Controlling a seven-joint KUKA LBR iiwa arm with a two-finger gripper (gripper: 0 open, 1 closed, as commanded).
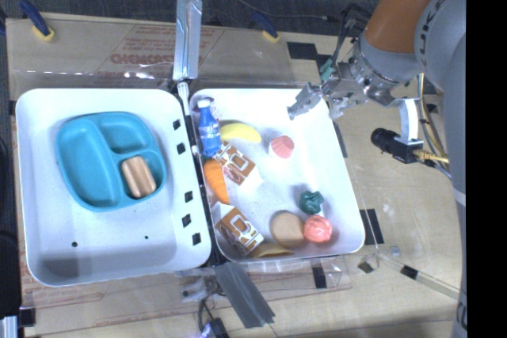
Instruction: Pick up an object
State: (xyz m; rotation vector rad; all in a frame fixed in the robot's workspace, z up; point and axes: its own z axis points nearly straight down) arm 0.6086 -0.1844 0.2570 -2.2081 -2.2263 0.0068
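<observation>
My gripper (321, 104) hangs over the far right corner of the right bin (345, 194), open with nothing between its fingers. Below it in that bin lie a pink round toy (281, 146), a yellow banana (240, 132) and a blue bottle (207, 125) along the left wall. Nearer the front sit an orange carrot (215, 180), two brown-and-white packets (236, 165) (239, 228), a tan bun (287, 228), a red strawberry (318, 229) and a small teal piece (310, 200).
The left bin (47, 249) holds a blue divided plate (95, 162) with a brown bread roll (138, 176) in its right compartment. A metal bracket (188, 36) stands at the far end of the divider between the bins. A black cable fitting (392, 142) sticks out right of the right bin.
</observation>
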